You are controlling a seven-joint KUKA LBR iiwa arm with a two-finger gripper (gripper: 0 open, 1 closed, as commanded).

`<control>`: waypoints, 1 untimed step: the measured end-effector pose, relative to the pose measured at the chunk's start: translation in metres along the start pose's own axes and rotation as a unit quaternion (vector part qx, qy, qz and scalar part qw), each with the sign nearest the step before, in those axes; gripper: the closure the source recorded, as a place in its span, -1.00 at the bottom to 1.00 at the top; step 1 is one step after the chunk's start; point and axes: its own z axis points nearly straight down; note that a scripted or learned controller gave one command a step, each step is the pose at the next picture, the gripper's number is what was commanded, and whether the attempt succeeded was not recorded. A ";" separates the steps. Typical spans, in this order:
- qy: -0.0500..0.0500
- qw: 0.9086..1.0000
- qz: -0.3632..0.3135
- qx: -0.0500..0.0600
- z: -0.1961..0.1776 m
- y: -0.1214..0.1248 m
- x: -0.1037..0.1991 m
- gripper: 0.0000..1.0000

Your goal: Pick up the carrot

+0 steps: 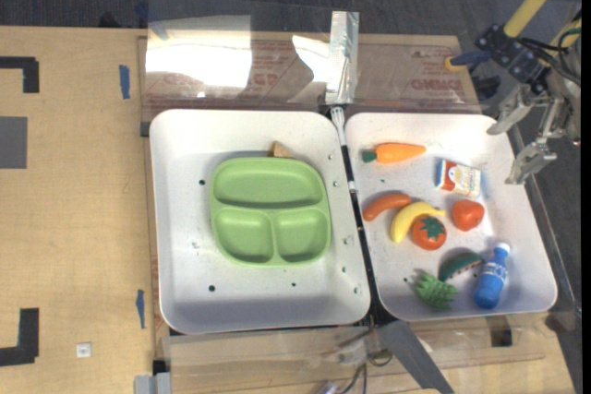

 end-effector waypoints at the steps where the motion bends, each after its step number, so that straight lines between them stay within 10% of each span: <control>1: 0.004 0.988 0.152 -0.001 0.110 0.032 0.062 -1.00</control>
